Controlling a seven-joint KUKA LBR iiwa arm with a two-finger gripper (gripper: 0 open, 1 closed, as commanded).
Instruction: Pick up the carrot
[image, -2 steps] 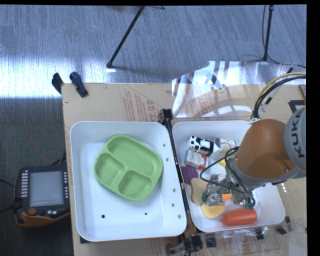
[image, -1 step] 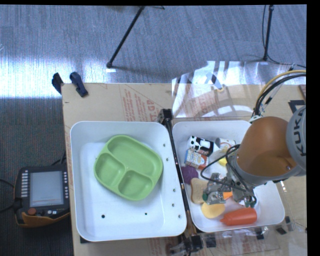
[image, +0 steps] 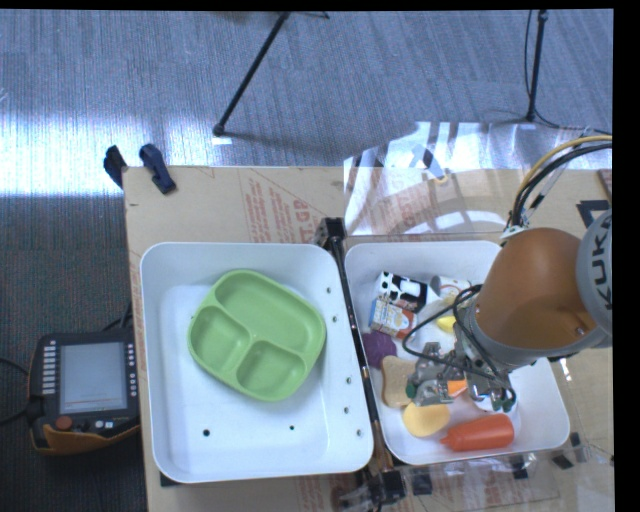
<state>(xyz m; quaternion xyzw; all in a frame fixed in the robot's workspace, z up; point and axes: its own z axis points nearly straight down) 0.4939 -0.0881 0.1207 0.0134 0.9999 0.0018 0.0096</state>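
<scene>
Gripper (image: 437, 385) is down in the right bin (image: 540, 425), low among the toys; carrot (image: 479, 433) lies at its 4 o'clock, just beside. Grip state: can't tell.

The arm (image: 600, 275) carries white lettering "KU" at the right edge, cut off by the frame. The cardboard (image: 250, 205) under the bins bears red printed markings, reversed and not readable. The carton (image: 388, 315) label is too small to read.
</scene>
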